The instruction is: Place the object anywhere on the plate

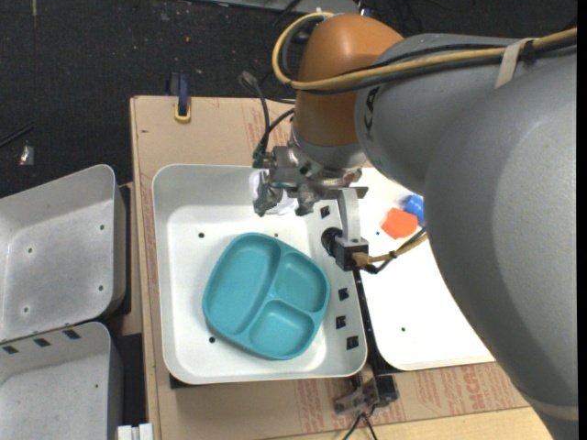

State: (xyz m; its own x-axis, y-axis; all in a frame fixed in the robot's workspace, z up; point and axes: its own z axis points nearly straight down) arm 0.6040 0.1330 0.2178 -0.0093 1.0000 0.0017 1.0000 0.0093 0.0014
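Presently the hand (275,195) hangs over the left bin (174,246) just above the teal plate (266,296), its state not discernible. An orange object (398,223) lies in the right bin (431,328) beside a blue piece (415,206), partly hidden by the arm. It appears small, light and probably rigid; grip across its narrow sides.

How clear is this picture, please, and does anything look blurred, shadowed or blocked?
Camera view: the teal plate is sharp and evenly lit; the arm looms large, soft-edged, covering much of the right bin; the gripper is dim and hard to read.
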